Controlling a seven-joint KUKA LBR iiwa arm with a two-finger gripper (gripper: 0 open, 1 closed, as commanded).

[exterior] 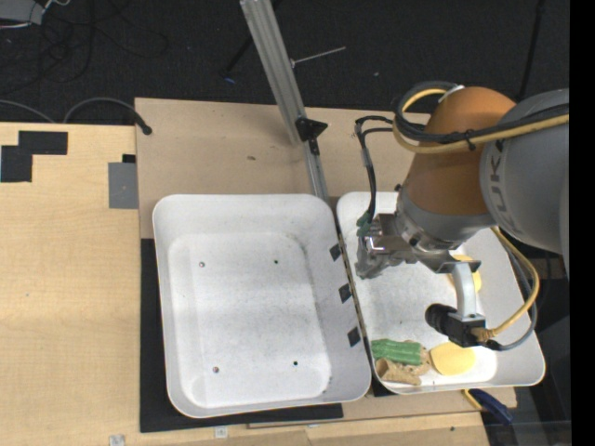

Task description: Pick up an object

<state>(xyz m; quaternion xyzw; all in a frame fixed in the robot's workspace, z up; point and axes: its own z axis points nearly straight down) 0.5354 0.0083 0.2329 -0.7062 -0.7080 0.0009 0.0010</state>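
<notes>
My gripper (370, 256) hangs low over the left part of the right bin (521, 365), close to the wall between the two bins. It points down at the bin floor, and nothing shows in it. Several small objects lie in the bin's front corner: a green ridged piece (398, 350), a tan lump (402, 372) just in front of it, and a yellow round piece (453, 359) to their right. They lie well in front of the gripper. A second yellow item (475, 278) peeks out from under the arm.
The left bin (177, 249) sits beside the right one, with black clips (345, 293) along the shared wall. A slanted metal rail (279, 72) rises behind the bins. A black fitting with a yellow cable (450, 323) hangs from the arm above the objects.
</notes>
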